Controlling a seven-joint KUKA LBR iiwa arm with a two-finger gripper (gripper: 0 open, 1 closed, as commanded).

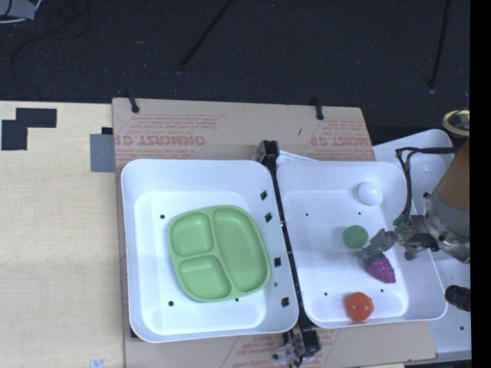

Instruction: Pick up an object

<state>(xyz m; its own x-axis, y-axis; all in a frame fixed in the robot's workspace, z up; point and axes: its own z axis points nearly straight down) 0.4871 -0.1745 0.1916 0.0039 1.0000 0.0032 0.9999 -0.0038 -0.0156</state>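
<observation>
A dark carpeted floor [230,37] fills the top of the frame, crossed by thin black cables [207,29] (a few more coil at the upper left). Below it, a pale wooden table [54,244] spreads across the left, marked with black and grey patches [31,125] near its upper edge.

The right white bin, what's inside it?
The right white bin holds a small white ball, a green ball, a purple grape bunch and an orange-red round fruit. The gripper covers part of the grapes.
</observation>
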